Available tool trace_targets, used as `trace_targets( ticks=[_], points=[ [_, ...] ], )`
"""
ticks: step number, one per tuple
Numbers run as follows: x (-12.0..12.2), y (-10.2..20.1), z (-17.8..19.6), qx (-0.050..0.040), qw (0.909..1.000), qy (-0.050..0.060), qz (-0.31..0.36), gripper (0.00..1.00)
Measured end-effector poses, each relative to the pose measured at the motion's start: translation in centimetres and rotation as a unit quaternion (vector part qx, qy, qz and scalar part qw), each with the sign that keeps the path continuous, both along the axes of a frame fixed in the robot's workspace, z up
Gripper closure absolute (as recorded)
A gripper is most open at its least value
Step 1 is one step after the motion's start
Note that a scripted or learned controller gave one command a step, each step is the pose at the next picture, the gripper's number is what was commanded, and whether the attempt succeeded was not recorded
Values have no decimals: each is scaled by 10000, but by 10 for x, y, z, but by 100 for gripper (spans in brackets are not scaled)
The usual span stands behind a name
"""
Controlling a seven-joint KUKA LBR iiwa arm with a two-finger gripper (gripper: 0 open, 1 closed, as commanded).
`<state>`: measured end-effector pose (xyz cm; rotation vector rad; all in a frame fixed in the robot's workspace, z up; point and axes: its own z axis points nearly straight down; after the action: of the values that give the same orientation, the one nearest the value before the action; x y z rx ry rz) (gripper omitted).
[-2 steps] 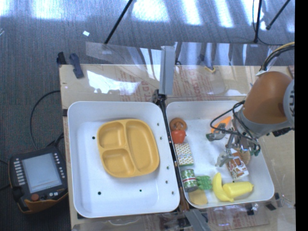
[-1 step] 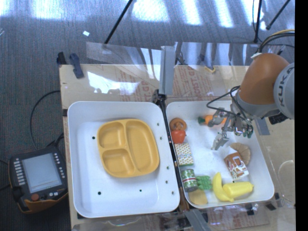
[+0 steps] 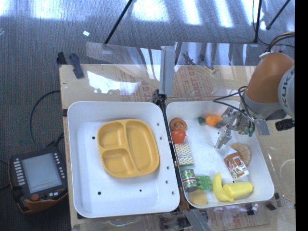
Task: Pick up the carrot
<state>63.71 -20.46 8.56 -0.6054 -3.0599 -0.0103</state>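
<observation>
From the camera view above the worktop (image 3: 110, 83), you are looking down on two white bins: the left bin (image 3: 86, 114) carries a yellow divided tray (image 3: 128, 147), and the right bin (image 3: 262, 165) holds the clutter you have to work around. The carrot (image 3: 211, 120) lies toward twelve o'clock in the right bin, near the back wall, its orange body pointing to three o'clock and its small green top to nine o'clock. The gripper (image 3: 224, 137) hangs just at the carrot's four o'clock, close beside it but not on it; its fingers (image 3: 222, 141) look spread apart with nothing between them, so count the carrot as not yet held. It reads as a toy piece, so expect it to be light, stiff and rather smooth, with a tapered round body that could roll or squirt out of a pinch placed near the thin end. Your best hold is likely across the thick middle of the orange part, fingers closing from twelve and six o'clock, square to its long axis, clear of the leafy end. Mind the bin's back wall at the carrot's twelve o'clock, which leaves the far finger little room. At the carrot's nine o'clock sit a brown round item (image 3: 178, 124) and a red tomato (image 3: 178, 136), apart from it. At the gripper's five o'clock lie a tan ridged piece (image 3: 242, 153) and a small carton (image 3: 236, 165), both out of the way.
</observation>
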Motion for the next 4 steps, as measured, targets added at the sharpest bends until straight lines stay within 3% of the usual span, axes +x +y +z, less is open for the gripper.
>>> trace_targets(
  ticks=[1, 2, 3, 4],
  points=[
    [-5, 33, 0, -76, 9830, -13, -1833, 0],
    [1, 21, 3, -90, 9136, -73, -4065, 0],
    [2, 23, 13, -94, 9149, -79, -4036, 100],
    [2, 24, 13, -93, 9150, -74, -4032, 0]
  ],
)
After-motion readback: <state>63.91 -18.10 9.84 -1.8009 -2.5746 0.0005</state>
